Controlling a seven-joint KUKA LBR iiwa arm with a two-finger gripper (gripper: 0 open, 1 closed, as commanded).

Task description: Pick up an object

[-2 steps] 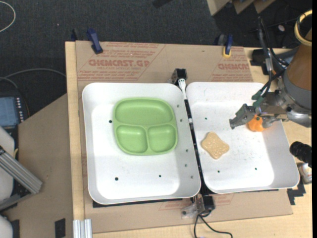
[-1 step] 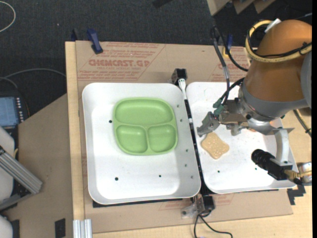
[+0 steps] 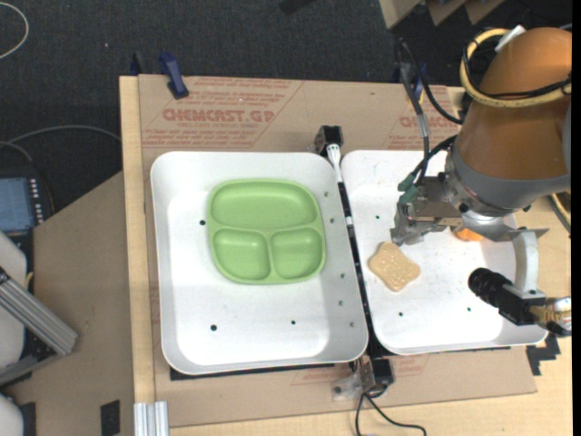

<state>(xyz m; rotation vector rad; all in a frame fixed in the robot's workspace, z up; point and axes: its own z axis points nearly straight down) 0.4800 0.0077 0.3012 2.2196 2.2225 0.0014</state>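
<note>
Camera view: tan cracker [image 3: 394, 268] lies apparently angled upper-left to lower-right.

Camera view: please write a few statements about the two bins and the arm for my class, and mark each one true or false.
1. The green plate lies in the bin on the view's left. True.
2. The tan biscuit lies on the green plate. False: it lies on the floor of the right-hand bin.
3. The claw hangs over the right-hand bin. True.
4. The green plate has one undivided well. False: it has three compartments, one large and two small.
5. The arm reaches in from the view's right. True.
</note>
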